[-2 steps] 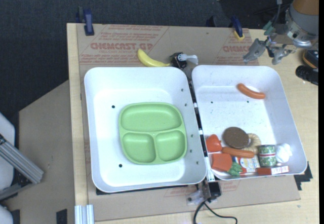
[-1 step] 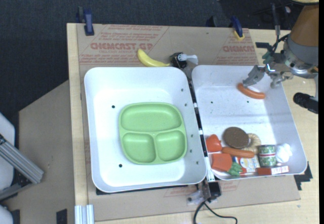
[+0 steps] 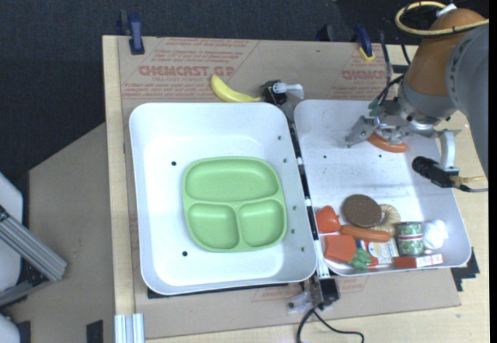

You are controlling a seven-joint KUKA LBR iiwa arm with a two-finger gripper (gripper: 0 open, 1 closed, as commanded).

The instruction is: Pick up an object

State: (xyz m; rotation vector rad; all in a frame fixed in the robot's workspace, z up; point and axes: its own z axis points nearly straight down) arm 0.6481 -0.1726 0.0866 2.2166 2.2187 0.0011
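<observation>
Toy food (image 3: 371,244), light, stiff and probably slippery, lay heaped in the right bin's (image 3: 334,140) near corner, best pinched across a narrow piece, while the gripper (image 3: 378,130) hung far off.

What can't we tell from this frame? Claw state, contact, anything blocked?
- Claw, camera view: too small and blurred to tell open from shut.
- Orange object under it: partly covered by the wrist; contact unclear.
- Food pile in the right bin: items overlap, labels unreadable.
- Banana: lower edge hidden by the left bin rim.
</observation>
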